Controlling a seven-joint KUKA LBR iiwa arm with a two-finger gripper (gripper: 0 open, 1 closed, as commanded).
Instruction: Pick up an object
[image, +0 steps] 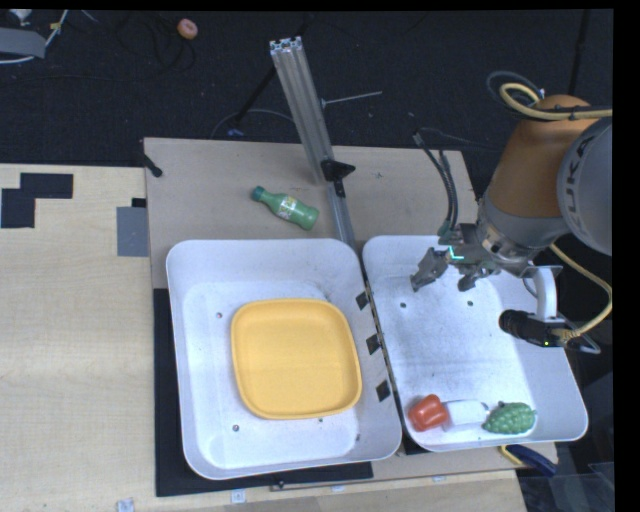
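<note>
A tan bench (400, 190) is seen bearing two white bins side by side. In the left bin (195, 300) a yellow plate (295, 357) is laid flat. In the right bin (460, 340), a red pepper (428, 411), a white object (465, 412) and a green object (509, 418) are lined at 6 o'clock. The gripper (450, 274) is held at 12 o'clock, fingers spread, nothing between them. A green bottle (285, 207) is lying on the bench behind the bins.

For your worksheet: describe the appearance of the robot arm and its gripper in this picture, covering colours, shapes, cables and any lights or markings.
The arm is a thick, rounded grey body with a broad orange band above the wrist. A yellowish hose loops by its top, and thin dark cables run down to the wrist. The gripper is small, dark grey metal with two short fingers and a tiny green-blue light. A white and black fitting hangs beside it.
</note>
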